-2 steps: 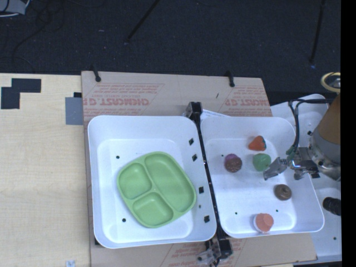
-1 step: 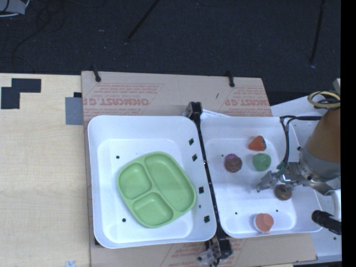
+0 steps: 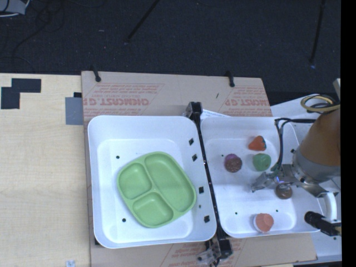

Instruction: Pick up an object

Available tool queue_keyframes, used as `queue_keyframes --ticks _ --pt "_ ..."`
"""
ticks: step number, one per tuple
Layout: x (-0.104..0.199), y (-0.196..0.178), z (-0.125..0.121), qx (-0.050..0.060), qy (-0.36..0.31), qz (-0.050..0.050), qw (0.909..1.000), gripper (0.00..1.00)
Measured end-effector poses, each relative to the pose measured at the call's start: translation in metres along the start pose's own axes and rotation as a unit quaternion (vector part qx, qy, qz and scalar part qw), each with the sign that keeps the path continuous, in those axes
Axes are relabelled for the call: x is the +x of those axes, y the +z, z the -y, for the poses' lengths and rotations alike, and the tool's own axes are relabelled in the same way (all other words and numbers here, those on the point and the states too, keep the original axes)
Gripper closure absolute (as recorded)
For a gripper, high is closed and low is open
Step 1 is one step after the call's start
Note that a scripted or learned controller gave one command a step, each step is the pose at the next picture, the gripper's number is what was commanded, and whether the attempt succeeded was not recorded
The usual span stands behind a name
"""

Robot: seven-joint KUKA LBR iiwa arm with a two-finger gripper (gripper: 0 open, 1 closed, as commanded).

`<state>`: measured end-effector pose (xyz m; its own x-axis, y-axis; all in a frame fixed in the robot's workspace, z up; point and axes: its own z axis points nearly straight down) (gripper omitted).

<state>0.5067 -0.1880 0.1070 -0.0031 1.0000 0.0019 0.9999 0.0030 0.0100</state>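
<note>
Low in the right bin [image 3: 245, 132], toward the right of the frame, the gripper [image 3: 271, 181] hangs from the grey arm [image 3: 320, 160] with its metal parts pointing left; whether it is spread or pressed together I cannot tell. Just right of it and touching its metalwork lies a small brownish round object [image 3: 284, 192], dull and partly hidden. Above the gripper sits a green ball-like object [image 3: 262, 161], smooth and round. Near it, up and slightly left, is an orange-red lumpy object [image 3: 256, 143]. Left of the green one rests a dark purple round object [image 3: 233, 163] with a speckled look. Lower in the same bin lies a pale orange disc-shaped object [image 3: 263, 222]. In the left bin [image 3: 111, 132], a light green plate [image 3: 156, 189] with three compartments lies tilted on the bin floor. Both bins rest on cardboard [image 3: 167, 96] on the desk [image 3: 39, 177].
</note>
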Motion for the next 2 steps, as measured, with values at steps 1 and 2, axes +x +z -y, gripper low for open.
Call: queue_keyframes --ticks 1,2 --pt "-0.002 -0.008 0.0 0.0 0.001 0.002 1.0 1.0" --pt "-0.008 -0.057 -0.009 0.004 0.001 0.001 1.0 1.0"
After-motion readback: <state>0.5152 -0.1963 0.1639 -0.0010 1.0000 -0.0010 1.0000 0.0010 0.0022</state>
